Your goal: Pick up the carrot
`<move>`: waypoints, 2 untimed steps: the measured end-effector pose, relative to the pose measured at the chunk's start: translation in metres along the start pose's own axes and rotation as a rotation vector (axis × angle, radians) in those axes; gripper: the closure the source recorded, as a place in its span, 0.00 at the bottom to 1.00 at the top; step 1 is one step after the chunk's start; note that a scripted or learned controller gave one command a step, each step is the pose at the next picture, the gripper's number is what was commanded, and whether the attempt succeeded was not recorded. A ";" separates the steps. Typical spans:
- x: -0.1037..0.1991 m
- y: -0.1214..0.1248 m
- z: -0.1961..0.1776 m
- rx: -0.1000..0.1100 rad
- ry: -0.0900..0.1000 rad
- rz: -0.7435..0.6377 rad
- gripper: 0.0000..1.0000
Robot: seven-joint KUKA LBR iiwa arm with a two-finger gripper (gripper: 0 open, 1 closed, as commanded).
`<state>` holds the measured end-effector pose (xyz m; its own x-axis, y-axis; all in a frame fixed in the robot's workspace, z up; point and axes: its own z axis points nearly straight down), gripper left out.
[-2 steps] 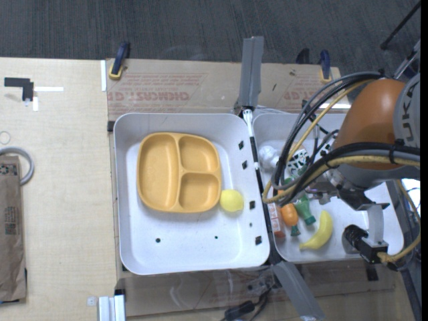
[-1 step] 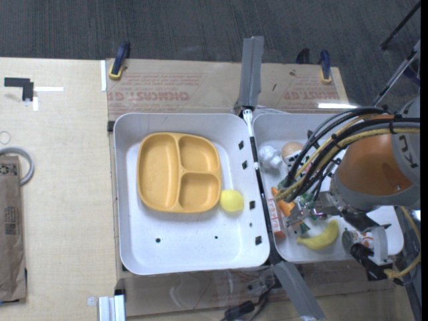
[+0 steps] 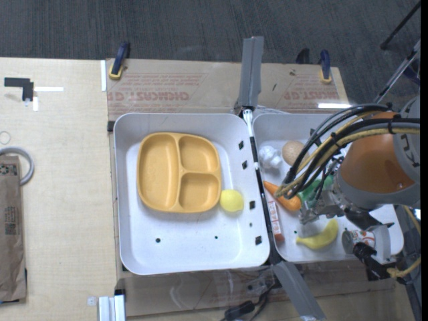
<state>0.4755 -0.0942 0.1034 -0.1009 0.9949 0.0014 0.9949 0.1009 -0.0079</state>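
Carrot: the carrot [image 3: 281, 197] lies in the right bin [image 3: 294, 120], lower right of the frame, close to the bin's left wall, slanting down toward the right. Its right end passes under the arm's cables.
Pincer: the pincer [image 3: 318, 210] hangs low over the right bin, just right of the carrot's thicker end — whether it is spread or pressed together I cannot tell, since cables and the wrist cover it.
Arm: the arm [image 3: 374, 162] reaches in from the right edge, its orange band sitting above the bin.
Neighbours: a banana [image 3: 319, 236] lies just below the pincer; an egg-like object [image 3: 292, 152] sits toward the bin's top, and something green is half hidden by the cables.
Left bin: the left bin [image 3: 127, 199] holds a yellow tray [image 3: 179, 172] and a yellow ball [image 3: 231, 200].
Progress: the carrot rests on the bin floor, not yet lifted — by my reading the approach is close, with grasp and lift left to do.
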 end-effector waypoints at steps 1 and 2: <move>0.000 0.000 0.000 -0.001 -0.001 -0.001 0.00; -0.039 0.095 -0.017 -0.007 -0.003 0.112 0.00</move>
<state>0.5741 -0.1231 0.1192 0.0113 0.9999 -0.0026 0.9999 -0.0113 -0.0013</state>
